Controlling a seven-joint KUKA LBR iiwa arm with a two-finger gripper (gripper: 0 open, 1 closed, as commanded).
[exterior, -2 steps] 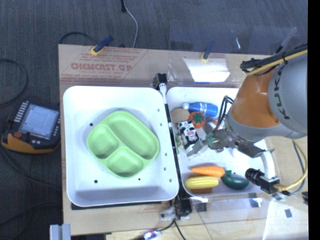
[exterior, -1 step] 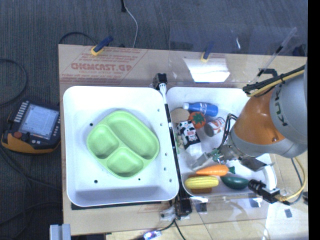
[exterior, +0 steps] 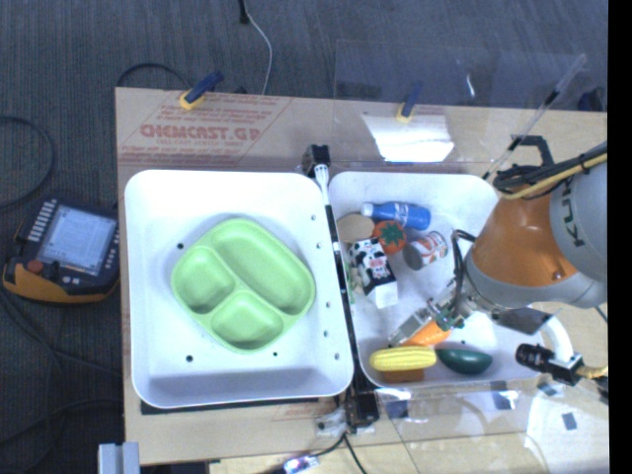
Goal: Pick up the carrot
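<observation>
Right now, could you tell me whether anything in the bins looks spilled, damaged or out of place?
Nothing stands out. The toys lie loosely in the right bin, the carrot beside the corn, and the green plate sits flat.

The tool covers part of the carrot, and its tips are too small to make out. The arm runs off the right edge.
</observation>
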